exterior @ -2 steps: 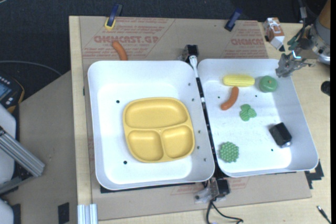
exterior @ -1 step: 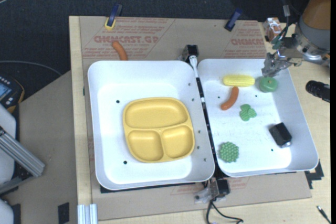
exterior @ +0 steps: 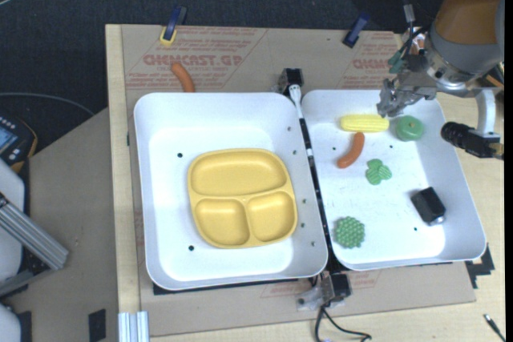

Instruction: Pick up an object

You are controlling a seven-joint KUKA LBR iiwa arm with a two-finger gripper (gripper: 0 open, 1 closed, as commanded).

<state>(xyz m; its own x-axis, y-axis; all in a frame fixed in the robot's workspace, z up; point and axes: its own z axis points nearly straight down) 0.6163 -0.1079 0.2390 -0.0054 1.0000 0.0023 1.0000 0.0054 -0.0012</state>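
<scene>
In the right bin (exterior: 461, 172), at about twelve o'clock, the gripper (exterior: 390, 104), its grip state impossible to tell, hovers just beside the corn cob (exterior: 363, 122), approach stage; next, a descent onto the cob.

Both white bins (exterior: 152, 172) look like smooth plastic with a soft sheen. Well left of the claw (exterior: 390, 104), the yellow tray (exterior: 240, 196) shows smooth, slightly glossy plastic. Just below the claw, the corn cob (exterior: 363, 122) has a bumpy, shiny surface; the orange sausage (exterior: 349, 150) beside it looks smooth and matt. Further below, the round green piece (exterior: 349, 231) is knobbly all over. The table (exterior: 240, 52) shows matt brown board with red print. The claw itself looks like dull grey metal.
</scene>
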